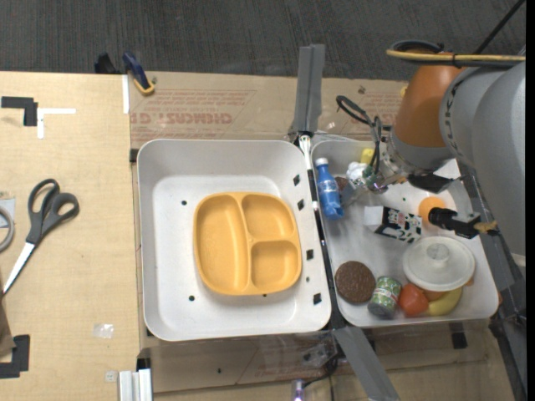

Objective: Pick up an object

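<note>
The right bin (355, 241) holds several objects. A blue bottle (328, 190) lies along its left wall. A black-and-white patterned item (399, 224) rests mid-bin, with an orange round thing (432, 209) to its right. A white round lid (438, 262), a brown disc (355, 281), a green can (385, 296), a red tomato (413, 300) and a yellow banana (445, 302) crowd the near end. My gripper (370, 174) hangs low over the bin's far left corner, beside a small yellow piece (367, 154) and a pale crumpled item (358, 174). What its tips touch is hidden.
The left bin (167, 249) carries a yellow divided plate (247, 243). Scissors (40, 215) lie on the wooden bench at far left. A blue clamp (137, 72) sits at the cardboard's back edge. The grey arm with its orange band (426, 98) covers the right bin's far right corner.
</note>
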